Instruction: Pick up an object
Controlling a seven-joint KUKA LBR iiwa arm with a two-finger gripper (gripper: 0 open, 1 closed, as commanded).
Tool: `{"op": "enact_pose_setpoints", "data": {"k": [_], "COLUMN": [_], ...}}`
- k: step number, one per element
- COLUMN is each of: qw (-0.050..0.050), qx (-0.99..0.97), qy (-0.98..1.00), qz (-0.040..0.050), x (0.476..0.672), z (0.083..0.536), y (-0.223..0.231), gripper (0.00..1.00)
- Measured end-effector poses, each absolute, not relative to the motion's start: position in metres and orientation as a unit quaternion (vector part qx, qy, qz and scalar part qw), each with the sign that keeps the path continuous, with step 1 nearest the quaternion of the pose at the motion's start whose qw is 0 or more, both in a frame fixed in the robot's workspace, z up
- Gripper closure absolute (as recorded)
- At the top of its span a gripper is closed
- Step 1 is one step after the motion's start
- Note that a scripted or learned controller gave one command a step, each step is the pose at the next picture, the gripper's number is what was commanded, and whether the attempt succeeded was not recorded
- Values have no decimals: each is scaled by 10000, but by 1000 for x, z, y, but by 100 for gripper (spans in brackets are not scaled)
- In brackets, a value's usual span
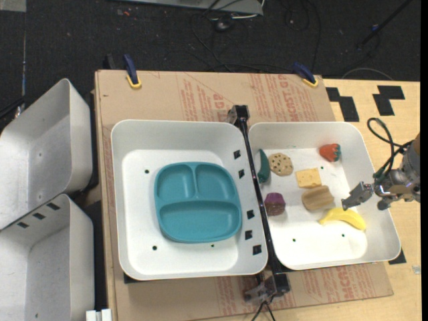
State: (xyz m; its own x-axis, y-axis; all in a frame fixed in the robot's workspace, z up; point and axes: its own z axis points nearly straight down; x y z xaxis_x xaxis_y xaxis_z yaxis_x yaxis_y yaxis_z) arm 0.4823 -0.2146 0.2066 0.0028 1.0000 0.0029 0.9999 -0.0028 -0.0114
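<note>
Overhead, my pincer (361, 196) hung at the right side of the right bin (374, 249), reaching in over its right wall from my grey arm (401, 182). Whether its fingers were parted or closed could not be told from this angle; nothing was visibly between them. Its dark tip sat just above the yellow banana (344, 219), which lay on the bin floor near the right wall. Just left of the pincer rested a tan block (317, 198), and above that a pale yellow cheese wedge (308, 178). A chocolate-chip cookie (281, 164) lay farther left, beside a teal piece (263, 166) that leaned against the divider between the bins. A purple, grape-like lump (275, 203) sat lower down, near the same divider. A red-orange fruit (330, 152) with a touch of green stood toward the far right corner. Next door, the left bin (127, 179) held a teal divided plate (198, 202) with three compartments, lying flat at its middle. Both bins stood side by side on a cardboard sheet (200, 92) clamped at its far edge.
</note>
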Motion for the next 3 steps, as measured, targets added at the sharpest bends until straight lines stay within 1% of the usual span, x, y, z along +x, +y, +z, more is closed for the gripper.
{"op": "enact_pose_setpoints", "data": {"k": [1,2,3], "qw": [-1,18,21], "qx": [-7068,-7074,-7075], "qy": [-7074,-7068,-7067], "qz": [3,10,9], "x": [485,490,491], "z": [212,167,124], "y": [-214,-215,-211], "gripper": [0,0,0]}}
